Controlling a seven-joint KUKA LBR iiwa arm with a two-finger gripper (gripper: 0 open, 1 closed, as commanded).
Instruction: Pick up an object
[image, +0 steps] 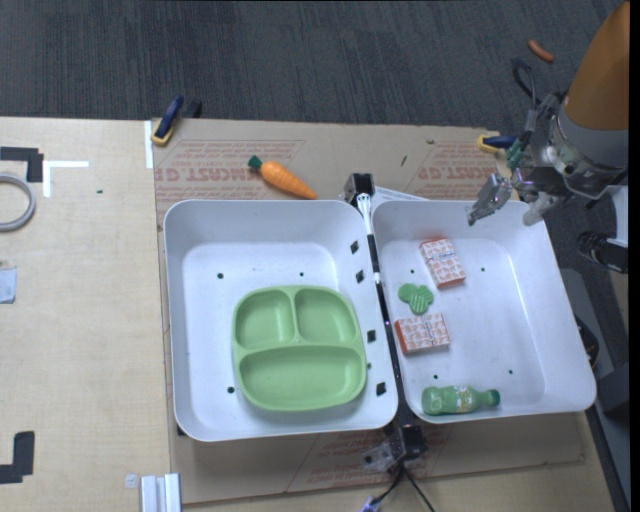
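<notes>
The bottle (459, 400) is lying at the right bin's (560, 300) near edge, boxes (422, 333) further in, while the jaws (510, 203) are hovering released over the far rim, risking clipping it when descending.

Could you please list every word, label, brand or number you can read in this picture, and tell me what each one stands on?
Red print on the cardboard sheet under the bins, seen upside down: too blurred to read for sure.
Red print on the same sheet's upper right and bottom edge: too small and partly hidden.
Patterned faces of the two small boxes: no legible words.
Label on the green bottle: blurred, unreadable.
</notes>
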